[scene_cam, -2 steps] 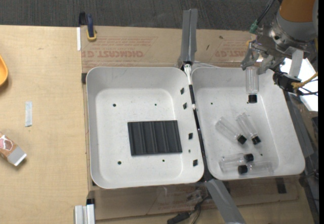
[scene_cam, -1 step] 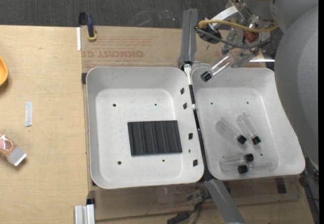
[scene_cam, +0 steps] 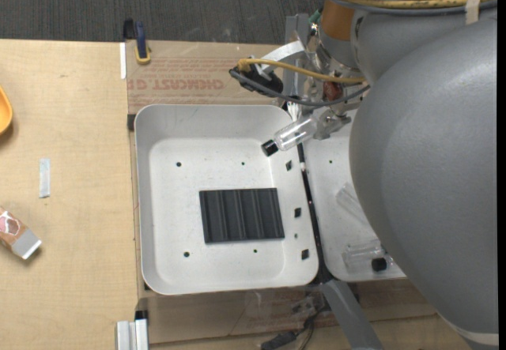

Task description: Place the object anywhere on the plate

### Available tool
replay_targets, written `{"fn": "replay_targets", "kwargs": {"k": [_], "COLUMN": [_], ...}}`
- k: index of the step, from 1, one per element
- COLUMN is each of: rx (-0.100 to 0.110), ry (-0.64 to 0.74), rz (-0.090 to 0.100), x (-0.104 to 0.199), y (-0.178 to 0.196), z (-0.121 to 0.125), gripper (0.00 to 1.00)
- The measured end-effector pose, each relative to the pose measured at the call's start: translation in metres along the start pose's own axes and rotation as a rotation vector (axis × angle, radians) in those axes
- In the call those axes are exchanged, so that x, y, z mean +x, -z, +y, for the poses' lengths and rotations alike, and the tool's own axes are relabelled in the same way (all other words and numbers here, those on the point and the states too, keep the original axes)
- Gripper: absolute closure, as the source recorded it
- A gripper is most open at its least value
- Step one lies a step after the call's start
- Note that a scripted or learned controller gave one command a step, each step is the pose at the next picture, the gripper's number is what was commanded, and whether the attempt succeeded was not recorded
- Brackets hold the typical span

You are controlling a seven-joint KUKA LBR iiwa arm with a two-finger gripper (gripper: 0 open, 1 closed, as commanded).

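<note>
Tan bench bearing two white bins; dark ribbed plate (scene_cam: 241, 214) flat mid left bin (scene_cam: 154, 182), ready for receiving. Up-right of plate, gripper (scene_cam: 288, 139) hovering over the shared rim; grip state impossible to tell. Farther right of plate, clear item (scene_cam: 360, 250), perhaps the object.

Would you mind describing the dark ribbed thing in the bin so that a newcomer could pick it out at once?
Start at the left white bin, the one seen whole beside the grey arm. On its floor, slightly below the middle, lies a dark ribbed rectangle, flat and nearly square with the bin's walls. Its lengthwise grooves and size set it apart from the small black dots and clips scattered around it.
</note>
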State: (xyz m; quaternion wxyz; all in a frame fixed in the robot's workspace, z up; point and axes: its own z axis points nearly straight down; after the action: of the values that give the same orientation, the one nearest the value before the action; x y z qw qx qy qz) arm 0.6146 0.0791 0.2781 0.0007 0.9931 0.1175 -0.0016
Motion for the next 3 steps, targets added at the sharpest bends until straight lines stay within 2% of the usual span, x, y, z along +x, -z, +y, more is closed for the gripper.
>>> {"fn": "replay_targets", "kwargs": {"k": [1, 2, 3], "rx": [-0.001, -0.002, -0.001], "ry": [-0.039, 0.092, 0.555], "rz": [0.0, -0.002, -0.005], "x": [-0.053, -0.069, -0.095], "y": [-0.002, 0.023, -0.032], "z": [-0.058, -0.048, -0.086], "gripper": [1.0, 1.0, 1.0]}}
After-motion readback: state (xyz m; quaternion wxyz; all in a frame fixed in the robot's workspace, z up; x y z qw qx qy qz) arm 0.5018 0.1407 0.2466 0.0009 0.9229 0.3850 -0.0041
